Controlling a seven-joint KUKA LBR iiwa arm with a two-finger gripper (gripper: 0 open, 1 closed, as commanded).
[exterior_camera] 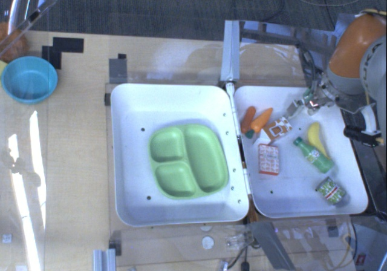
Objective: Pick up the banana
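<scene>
The yellow banana (315, 137) lies in the right bin (357, 203), near its right side, with a green bottle (314, 155) touching its lower end. My gripper (304, 104) hangs over the bin's upper right part, above and slightly left of the banana and apart from it. Nothing shows between its tips. The grey arm with its orange band (354, 43) reaches in from the upper right.
The right bin also holds two orange carrots (256, 120), a small orange-and-white carton (279, 129), a pink box (269, 159) and a green can (331, 191). A green divided plate (188, 159) sits in the left bin (130, 203). A blue bowl (29, 79) stands far left.
</scene>
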